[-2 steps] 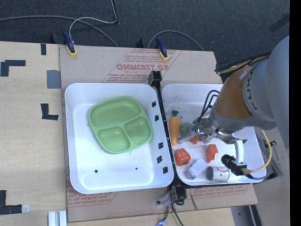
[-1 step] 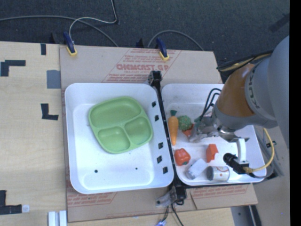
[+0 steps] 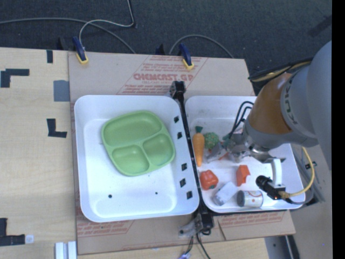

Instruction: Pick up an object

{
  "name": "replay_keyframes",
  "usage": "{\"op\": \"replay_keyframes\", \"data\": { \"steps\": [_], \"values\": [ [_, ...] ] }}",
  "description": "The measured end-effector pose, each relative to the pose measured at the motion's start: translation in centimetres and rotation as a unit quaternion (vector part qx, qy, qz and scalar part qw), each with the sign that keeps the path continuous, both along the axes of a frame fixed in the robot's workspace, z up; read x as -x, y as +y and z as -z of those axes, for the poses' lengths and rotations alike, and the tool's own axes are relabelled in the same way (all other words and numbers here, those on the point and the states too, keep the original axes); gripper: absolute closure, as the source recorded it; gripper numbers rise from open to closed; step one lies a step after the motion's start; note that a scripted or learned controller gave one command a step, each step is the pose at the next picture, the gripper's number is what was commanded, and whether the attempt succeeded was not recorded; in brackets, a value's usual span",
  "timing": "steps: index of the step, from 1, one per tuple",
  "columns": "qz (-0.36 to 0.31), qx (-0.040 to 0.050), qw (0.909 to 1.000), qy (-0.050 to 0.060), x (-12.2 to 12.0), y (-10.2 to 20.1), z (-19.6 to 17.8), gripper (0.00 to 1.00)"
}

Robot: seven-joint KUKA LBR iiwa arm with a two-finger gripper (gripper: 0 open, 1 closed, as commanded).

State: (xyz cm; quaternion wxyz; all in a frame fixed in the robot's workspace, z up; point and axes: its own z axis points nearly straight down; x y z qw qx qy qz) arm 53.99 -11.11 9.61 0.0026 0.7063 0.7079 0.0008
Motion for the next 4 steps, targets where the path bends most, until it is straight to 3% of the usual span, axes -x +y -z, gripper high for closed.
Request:
{"op": "replay_keyframes", "data": {
  "steps": [1, 2, 3, 4],
  "values": [
    [0.003, 0.004, 1.0, 0.001, -4.9, 0.8, 0.9, 0.0],
    [0.002, 0.0033, 1.0, 0.0, -4.9, 1.0, 0.0, 1.0],
    [0.002, 0.0035, 1.0, 0.001, -4.9, 0.9, 0.0, 0.0],
    [0.001, -0.0006, 1.0, 0.001, 2.9, -0.3, 1.0, 0.0]
  ]
}}
